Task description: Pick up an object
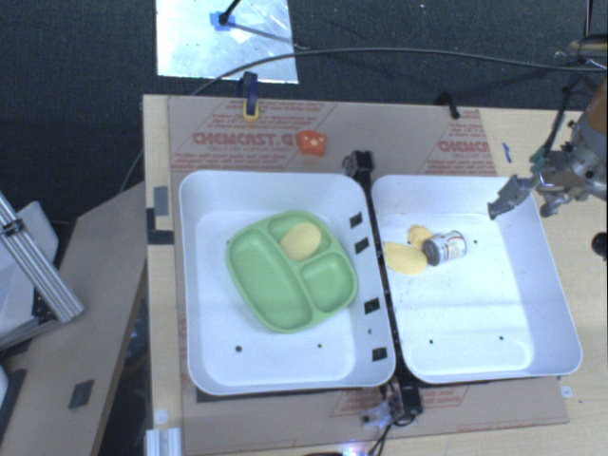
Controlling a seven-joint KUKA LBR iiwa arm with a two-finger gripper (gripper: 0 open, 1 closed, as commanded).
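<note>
**A:** You can see the end effector (518, 198) at the right of the frame, hanging over the upper right corner of the right bin (494, 359). It sits high and off to the side, well apart from anything it could pick. I'd judge that's a waiting or approach pose, not a grasp.

**B:** Are its fingers open?

**A:** You can't tell from here. One dark finger juts toward the left, the rest is too small and blurred. Nothing shows between the fingers, so don't count anything as held.

**B:** So where are your candidates?

**A:** Look at the upper left part of the right bin. A small can (445, 248) lies on its side with its grey end facing lower left. Touching it are a yellow banana-like piece (405, 258) on its left and a smaller yellow piece (419, 233) just above.

**B:** And the left bin (218, 350)?

**A:** It holds a green divided tray (271, 288), set at a slant. A yellow rounded object (302, 240) rests in the tray's upper compartment; the other compartments hold nothing I can see.

**B:** Which is easiest?

**A:** You'd likely favour the can cluster, being nearer the arm, though the touching pieces may crowd the fingers.
</note>
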